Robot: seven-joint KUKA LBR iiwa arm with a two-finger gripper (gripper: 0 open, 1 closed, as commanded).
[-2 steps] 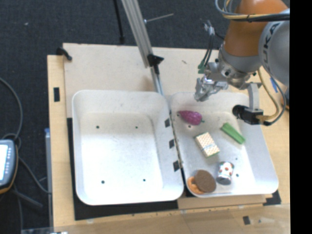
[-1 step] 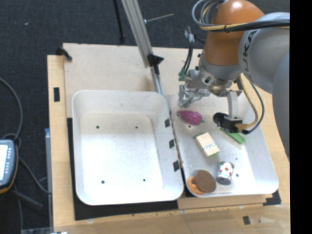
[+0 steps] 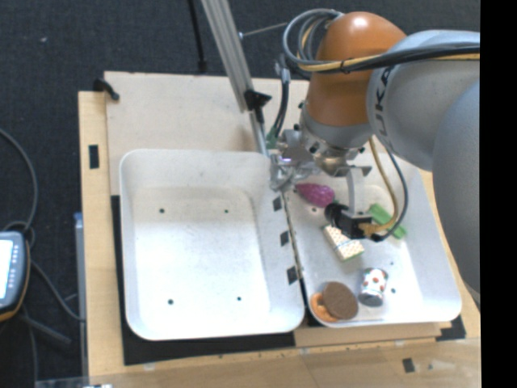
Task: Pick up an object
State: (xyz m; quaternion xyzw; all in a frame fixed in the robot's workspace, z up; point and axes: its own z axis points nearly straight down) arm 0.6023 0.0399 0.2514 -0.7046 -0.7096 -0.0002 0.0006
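One purple object (image 3: 315, 193) lies in the right bin (image 3: 416, 259) just beneath the gripper (image 3: 311, 175), whose opening cannot be told.

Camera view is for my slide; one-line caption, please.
Gripper poised at the left edge of the right bin, beside a magenta object; a green block and brown disc lie nearby.
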